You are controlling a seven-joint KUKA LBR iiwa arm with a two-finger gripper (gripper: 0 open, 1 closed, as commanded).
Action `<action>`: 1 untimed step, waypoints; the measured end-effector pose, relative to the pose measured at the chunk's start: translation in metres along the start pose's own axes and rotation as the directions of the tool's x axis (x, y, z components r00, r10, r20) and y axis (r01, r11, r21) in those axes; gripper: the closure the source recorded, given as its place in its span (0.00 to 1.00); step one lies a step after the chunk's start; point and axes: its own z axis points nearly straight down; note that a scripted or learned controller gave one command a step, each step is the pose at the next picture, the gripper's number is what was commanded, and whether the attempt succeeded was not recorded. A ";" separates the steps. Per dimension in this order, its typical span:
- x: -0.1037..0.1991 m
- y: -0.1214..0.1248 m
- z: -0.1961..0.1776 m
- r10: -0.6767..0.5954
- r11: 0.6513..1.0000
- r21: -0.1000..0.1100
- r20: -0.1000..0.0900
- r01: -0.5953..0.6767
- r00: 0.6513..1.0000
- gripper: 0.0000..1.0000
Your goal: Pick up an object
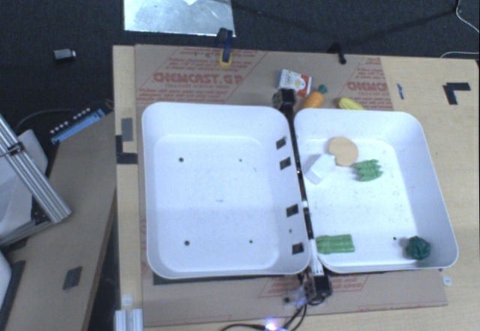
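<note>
White plastic forms both bins on the tabletop, and we see every loose piece in the right bin [433, 176]: a tan disc [343, 150] touching a white block [319, 169], a green leafy piece [367, 170] just beside them, and a green bar [334, 244] and a dark green ball [418, 248] along the near wall. How the pincer stands we cannot tell.
</note>
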 end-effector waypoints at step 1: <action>0.014 -0.009 -0.001 -0.005 1.000 0.001 -0.003 0.005 1.000 1.00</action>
